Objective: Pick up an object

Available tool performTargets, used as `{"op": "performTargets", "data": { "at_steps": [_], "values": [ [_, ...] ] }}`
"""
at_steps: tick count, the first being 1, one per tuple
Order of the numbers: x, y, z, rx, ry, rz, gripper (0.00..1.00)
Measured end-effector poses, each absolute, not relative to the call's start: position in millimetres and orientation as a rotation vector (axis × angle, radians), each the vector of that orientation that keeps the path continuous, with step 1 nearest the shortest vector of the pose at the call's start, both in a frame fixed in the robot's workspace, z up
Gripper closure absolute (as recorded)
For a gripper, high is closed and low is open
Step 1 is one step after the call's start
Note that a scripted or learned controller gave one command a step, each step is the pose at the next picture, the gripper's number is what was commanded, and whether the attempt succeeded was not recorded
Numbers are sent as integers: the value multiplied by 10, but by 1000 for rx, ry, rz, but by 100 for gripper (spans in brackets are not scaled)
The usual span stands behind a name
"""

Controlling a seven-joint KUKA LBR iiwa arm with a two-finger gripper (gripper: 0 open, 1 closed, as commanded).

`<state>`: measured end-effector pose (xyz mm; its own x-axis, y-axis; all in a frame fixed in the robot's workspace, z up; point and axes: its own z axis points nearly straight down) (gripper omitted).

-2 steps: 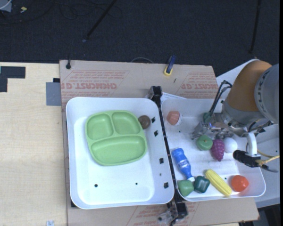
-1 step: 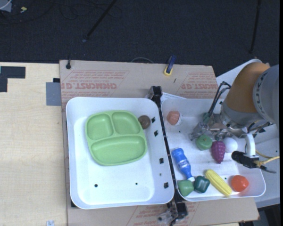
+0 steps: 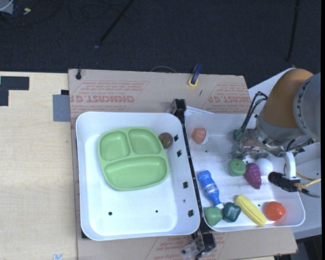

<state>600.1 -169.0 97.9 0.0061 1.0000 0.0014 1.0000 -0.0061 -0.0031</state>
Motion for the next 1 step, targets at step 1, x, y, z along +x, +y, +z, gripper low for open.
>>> {"op": "performTargets", "data": {
  "at_steps": [1],
  "values": [
    [5923,-1639,1535,-2226,-2217,-1,100]
  ]
}}
